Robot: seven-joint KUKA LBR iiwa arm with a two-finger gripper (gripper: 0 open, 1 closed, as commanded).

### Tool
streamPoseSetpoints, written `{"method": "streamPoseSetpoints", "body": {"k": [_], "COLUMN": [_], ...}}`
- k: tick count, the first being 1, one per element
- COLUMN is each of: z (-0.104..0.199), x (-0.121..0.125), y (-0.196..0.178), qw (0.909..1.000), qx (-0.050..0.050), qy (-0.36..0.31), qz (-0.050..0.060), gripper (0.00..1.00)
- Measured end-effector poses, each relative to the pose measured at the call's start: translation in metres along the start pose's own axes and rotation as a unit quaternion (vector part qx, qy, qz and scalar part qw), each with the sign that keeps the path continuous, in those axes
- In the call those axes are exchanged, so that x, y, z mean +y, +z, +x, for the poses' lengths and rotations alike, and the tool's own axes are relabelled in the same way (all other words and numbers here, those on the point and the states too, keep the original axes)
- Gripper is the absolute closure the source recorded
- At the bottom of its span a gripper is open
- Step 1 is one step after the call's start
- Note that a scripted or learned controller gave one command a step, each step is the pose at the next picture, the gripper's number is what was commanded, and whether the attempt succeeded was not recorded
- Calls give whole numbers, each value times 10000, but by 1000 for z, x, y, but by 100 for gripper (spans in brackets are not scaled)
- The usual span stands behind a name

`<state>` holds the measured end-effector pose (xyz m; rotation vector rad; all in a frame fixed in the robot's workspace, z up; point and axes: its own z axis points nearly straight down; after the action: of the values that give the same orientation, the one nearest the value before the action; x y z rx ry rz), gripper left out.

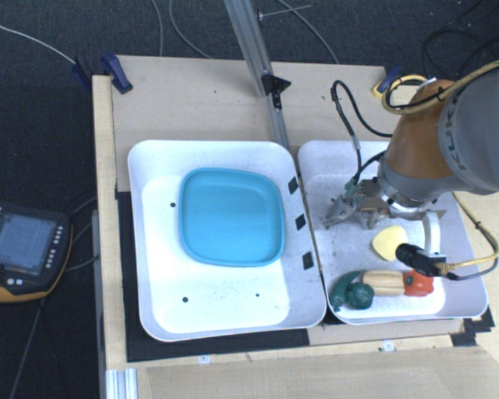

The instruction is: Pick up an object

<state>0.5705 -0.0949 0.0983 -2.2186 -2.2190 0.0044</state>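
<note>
Blue plate (pixel 231 216) in left bin (pixel 150 248)

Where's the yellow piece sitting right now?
The yellow piece lies in the right bin, just below the gripper and above the wooden-handled toy.

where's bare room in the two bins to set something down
Left bin: a blue plate fills its middle; bare floor lies below the plate along the near rim, plus a strip on its left. Right bin: open floor between the gripper and the green toy. Crowded near the yellow piece and wooden toy.
</note>
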Motion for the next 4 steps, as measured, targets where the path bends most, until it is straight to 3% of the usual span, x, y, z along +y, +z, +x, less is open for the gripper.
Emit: {"method": "streamPoseSetpoints", "body": {"k": [1,2,4], "z": [0,-3,-9], "x": [2,-3,2], "y": [-13,-73,-153], "qw": [10000,10000,10000], "qx": [-2,-6,-5], "qy": [-1,0,0], "qz": [-30,-48,-43], "gripper": [100,100,100]}}
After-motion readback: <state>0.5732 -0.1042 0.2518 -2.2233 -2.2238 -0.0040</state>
